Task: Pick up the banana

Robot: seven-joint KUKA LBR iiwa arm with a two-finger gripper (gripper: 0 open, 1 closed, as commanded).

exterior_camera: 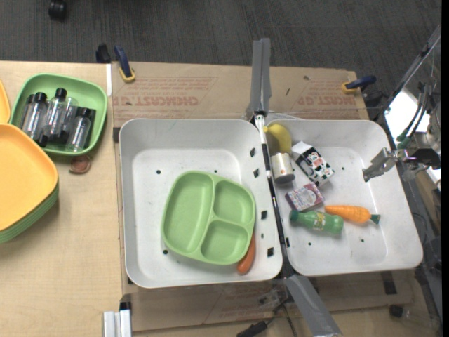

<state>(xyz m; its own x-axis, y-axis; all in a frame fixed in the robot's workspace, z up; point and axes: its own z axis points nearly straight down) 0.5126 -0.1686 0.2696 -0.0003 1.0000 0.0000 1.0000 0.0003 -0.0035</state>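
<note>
A dark grey carpet [210,12] is seen across the top, with a black chair caster [58,8] resting on it at upper left. Below it a light wooden bench [63,272] is laid out, and brown cardboard [189,93] printed with reversed red lettering is spread over its middle. The cardboard is pinned at its far edge by two clamps, one with a blue handle [123,63] at left and one [358,84] at right. A grey metal bar [260,76] is set upright across the cardboard's middle. At far right, metal frame struts [421,69] and a bright white patch [400,111] are visible. Even, soft lighting is cast throughout
</note>
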